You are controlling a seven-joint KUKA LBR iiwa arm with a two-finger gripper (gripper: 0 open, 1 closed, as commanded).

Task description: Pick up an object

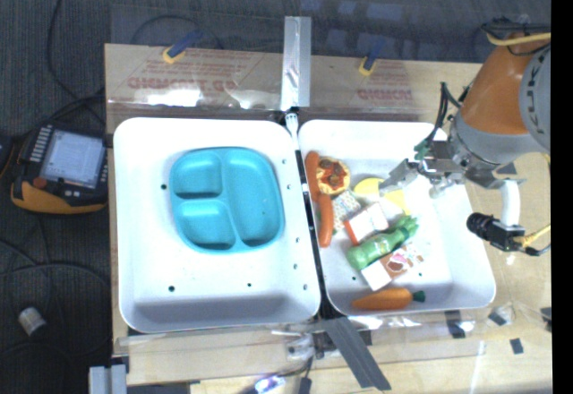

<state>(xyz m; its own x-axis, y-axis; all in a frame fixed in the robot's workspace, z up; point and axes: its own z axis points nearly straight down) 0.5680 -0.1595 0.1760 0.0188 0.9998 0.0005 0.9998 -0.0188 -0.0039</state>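
Over right bin, near its upper right, gripper hovering, fingers slightly apart, holding nothing; green bottle lower left, well apart, amid clutter with carrot by front wall; labels too small to read; bare floor right of clutter; blue tray in left bin

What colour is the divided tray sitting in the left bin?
The divided tray is light blue, turquoise in tone, seen in the camera view against the white left bin.

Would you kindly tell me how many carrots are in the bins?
2. One carrot lies along the right bin's left wall; the other lies at its near edge. The pile could hide more.
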